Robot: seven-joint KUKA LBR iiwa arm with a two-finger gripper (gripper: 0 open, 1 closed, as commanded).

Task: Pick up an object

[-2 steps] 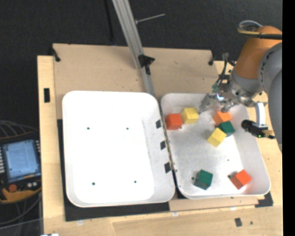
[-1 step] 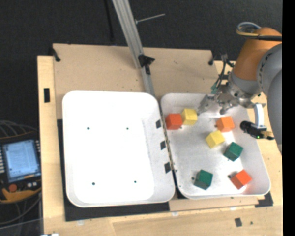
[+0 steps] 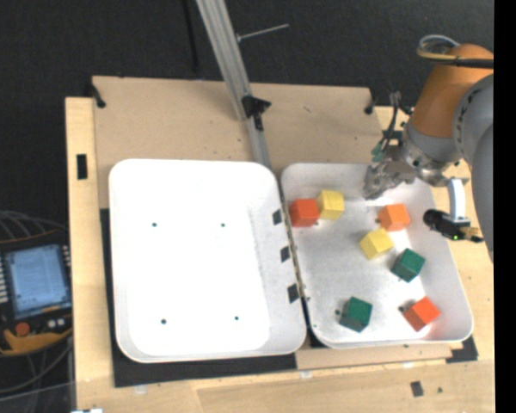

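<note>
The right bin (image 3: 327,317) holds several small blocks. An orange-red block (image 3: 304,212) and a yellow block (image 3: 332,204) touch each other near its back left. An orange block (image 3: 394,217) lies near the back right, with a yellow block (image 3: 376,244) and a green block (image 3: 408,265) in front of it. Another green block (image 3: 356,313) and an orange-red block (image 3: 421,313) sit near the front wall. My gripper (image 3: 377,181) hangs over the back of the right bin, just behind and left of the orange block. I see nothing in it.
The left bin (image 3: 193,261) lies beside the right one. A slanted metal pole (image 3: 232,67) rises behind the bins. A tablet-like pendant (image 3: 30,282) sits off the bench at the left. A black fitting (image 3: 447,224) sticks out at the right bin's right rim.
</note>
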